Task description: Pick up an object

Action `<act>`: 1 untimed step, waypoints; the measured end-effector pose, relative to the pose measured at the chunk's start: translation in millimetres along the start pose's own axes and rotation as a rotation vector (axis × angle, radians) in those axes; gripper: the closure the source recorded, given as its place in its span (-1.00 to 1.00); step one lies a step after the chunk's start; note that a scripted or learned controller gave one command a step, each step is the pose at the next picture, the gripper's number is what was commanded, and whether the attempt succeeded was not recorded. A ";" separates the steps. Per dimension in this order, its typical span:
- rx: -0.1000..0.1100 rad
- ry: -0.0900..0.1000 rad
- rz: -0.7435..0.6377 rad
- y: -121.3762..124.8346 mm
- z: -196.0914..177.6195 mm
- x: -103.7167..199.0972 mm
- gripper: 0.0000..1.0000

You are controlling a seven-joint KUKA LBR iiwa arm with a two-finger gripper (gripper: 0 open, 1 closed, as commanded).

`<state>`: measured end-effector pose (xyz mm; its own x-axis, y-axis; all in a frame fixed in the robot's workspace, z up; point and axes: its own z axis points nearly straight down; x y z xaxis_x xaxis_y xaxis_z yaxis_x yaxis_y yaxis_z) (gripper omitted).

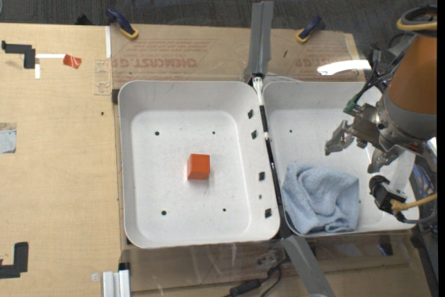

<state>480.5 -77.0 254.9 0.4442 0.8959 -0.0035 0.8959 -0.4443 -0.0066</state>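
Two white bins face you: the left bin point(139, 170) has an orange-red cube point(199, 167) near its middle; the right bin point(306, 115) has a crumpled blue towel point(323, 199), with the hand point(356, 147) above, fingers spread, pinching nothing.

1 fixed camera, mounted above the counter point(55, 170), looking down at a slant. Far edge and dark floor run along frame top; near edge at bottom. Both bins fit within frame: left bin point(139, 170), right bin point(299, 115). Arm point(417, 80) enters from frame right. Moderate distance.
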 end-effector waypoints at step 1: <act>0.005 -0.003 0.001 1.0 -6.6 -0.7 1.00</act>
<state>481.2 -78.0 261.4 0.4451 0.8955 -0.0069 0.8954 -0.4451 -0.0111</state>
